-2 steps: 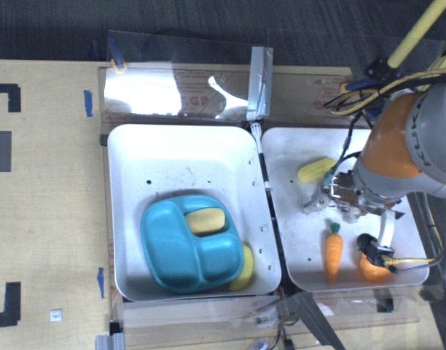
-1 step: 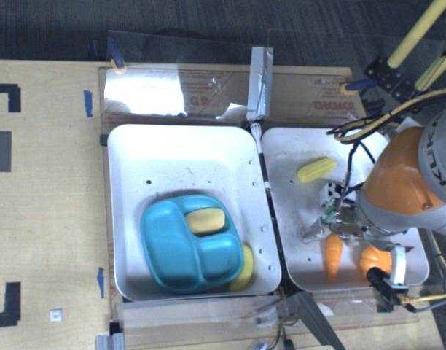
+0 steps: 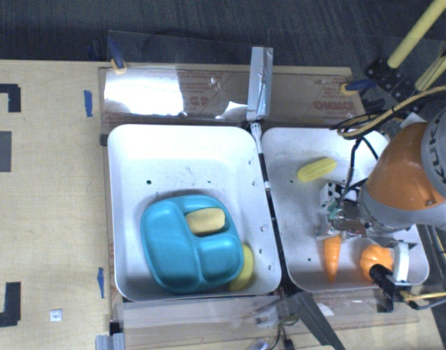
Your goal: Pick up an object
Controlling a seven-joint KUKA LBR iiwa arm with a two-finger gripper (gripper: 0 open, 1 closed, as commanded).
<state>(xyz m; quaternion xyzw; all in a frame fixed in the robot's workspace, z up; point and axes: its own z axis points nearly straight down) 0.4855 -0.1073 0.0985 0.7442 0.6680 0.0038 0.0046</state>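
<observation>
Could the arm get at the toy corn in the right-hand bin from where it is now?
Probably yes. The corn lies alone on bare bin floor, nothing over it, and the arm already hangs above that same bin.

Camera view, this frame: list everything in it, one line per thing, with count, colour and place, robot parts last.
left bin: 1, white, left half of bench.
right bin: 1, white, beside it.
divided plate: 1, blue, left bin, near side.
yellow piece: 1, yellow, in a plate compartment.
yellow ball: 1, yellow, partly under plate's right edge.
corn cob: 1, yellow, right bin, far part.
carrot: 1, orange, right bin, near side.
orange object: 1, orange, right bin, near-right corner.
arm: 1, grey with orange band, over right bin.
gripper: 1, dark, directly above carrot.
</observation>
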